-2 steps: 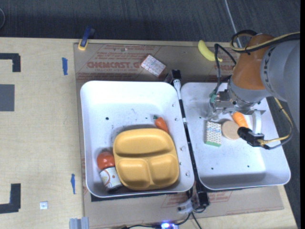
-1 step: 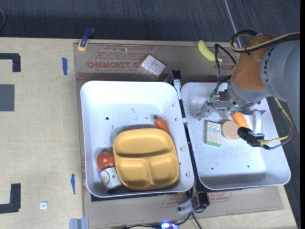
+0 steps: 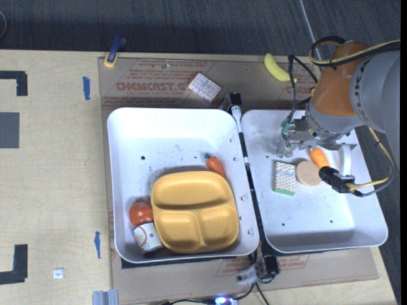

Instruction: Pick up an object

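My gripper hangs low over the back left part of the right bin. Just in front of it lies a small green-and-white patterned packet. A round tan disc rests to the right of the packet, and a short orange carrot-like piece sits just behind the disc, close beside the gripper. Nothing shows between the gripper and these things that tells of a hold.
The left bin holds a large yellow compartment tray, a small orange carrot, a red-orange piece and a white-and-orange cup. Behind the bins lie a yellow banana and a patterned packet.
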Motion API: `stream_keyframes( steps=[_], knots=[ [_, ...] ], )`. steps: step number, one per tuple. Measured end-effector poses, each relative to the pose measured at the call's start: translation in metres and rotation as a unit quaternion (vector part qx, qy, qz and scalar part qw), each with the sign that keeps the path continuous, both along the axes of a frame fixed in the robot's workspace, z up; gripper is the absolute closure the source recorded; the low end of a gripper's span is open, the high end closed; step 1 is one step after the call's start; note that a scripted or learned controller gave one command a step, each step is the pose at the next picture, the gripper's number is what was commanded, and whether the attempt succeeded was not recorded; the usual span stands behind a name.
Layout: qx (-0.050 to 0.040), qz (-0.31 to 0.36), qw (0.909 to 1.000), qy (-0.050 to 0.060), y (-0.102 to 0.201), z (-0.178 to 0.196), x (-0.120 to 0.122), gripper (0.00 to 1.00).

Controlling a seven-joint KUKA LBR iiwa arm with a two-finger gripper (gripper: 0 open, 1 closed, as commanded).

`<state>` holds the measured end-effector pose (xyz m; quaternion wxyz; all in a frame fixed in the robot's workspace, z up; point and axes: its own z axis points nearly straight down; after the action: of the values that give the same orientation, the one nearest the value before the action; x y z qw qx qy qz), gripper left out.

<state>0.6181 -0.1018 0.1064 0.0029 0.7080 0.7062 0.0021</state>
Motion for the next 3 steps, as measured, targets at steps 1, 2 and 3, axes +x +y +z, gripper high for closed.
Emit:
stream_keyframes(
  steps=[1, 2, 3],
  knots=[
    [0.0001, 0.0, 1.0, 0.0, 0.0, 0.0, 0.0, 0.0],
    [-0.0002, 0.0, 1.0, -0.001, 0.0, 0.01, 0.001, 1.0],
    [-0.0001, -0.001, 1.0, -0.001, 0.0, 0.01, 0.001, 0.0]
  ],
)
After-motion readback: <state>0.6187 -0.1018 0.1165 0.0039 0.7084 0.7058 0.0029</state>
